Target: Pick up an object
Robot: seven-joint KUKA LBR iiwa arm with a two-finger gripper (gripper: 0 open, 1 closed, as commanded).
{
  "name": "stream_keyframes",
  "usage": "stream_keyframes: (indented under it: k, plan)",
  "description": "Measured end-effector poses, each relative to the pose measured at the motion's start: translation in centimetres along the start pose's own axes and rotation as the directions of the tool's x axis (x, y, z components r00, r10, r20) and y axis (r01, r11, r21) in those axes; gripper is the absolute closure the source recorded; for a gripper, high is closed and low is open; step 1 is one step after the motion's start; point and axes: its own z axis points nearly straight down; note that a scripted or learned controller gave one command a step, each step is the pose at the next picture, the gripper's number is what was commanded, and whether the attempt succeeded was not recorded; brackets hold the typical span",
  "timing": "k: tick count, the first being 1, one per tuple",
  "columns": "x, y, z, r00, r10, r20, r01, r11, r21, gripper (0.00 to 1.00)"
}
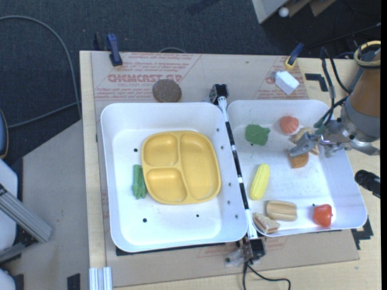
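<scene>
Tool sits low in right bin w/ a small brown piece just under it, can't tell if it's clamped or loose, so risk is lifting w/o a real hold & piece dropping back.

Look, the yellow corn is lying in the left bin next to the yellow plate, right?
Not quite. The camera view shows the yellow corn lying in the right bin, near its left wall. The yellow plate is in the left bin, and what lies next to it there is a green vegetable.
</scene>
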Motion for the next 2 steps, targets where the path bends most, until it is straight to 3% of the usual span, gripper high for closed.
stream_keyframes:
  k: [1,2]
  plan:
    - [-2.7,4.1,7.3,1.0,0.0,0.0,0.0,1.0,0.001,0.0]
    - [-1.0,2.7,10.0,1.0,0.0,-0.002,0.0,1.0,0.003,0.0]
